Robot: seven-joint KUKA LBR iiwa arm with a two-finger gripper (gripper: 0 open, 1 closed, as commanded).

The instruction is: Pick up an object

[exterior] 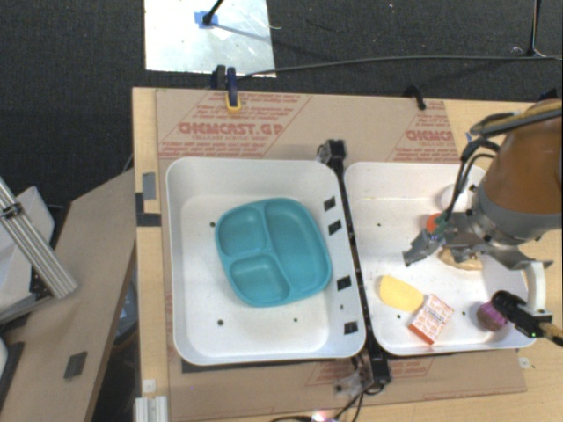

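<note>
Yellow, rounded object [401,293] – smooth, lying beside red-white packet [431,318]

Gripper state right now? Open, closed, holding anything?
Gripper: low in the right bin, beside a tan object. Open or closed: cannot tell, and no object visibly held.

A divided plate [273,251] lies in the left bin [198,192]; small items in the right bin [387,192].
</note>
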